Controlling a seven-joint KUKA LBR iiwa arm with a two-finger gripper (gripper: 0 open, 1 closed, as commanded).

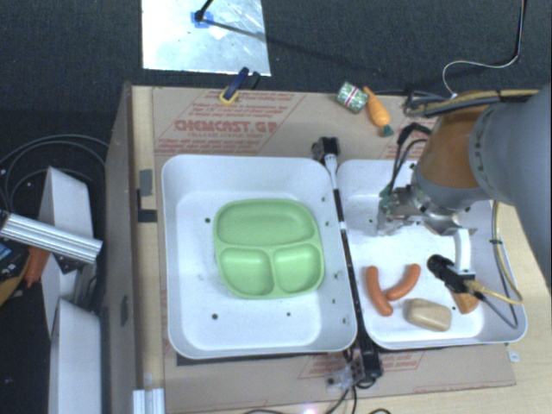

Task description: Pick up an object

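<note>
Gripper (390, 216), finger state indeterminate, sits over bare floor of the right bin (362, 188); risk: closing on nothing, well apart from the sausages (392, 287).

A dark, speckled carpet floor (69, 50) fills the top and left of the frame. On it, at upper centre, lies a shiny silver sheet (205, 22) catching the light. A brown cardboard-covered bench top (233, 119) with red printed lettering spans the middle. At far left stand white panels (65, 205), a metal bar (52, 238) and looping black cables (34, 158).
</note>
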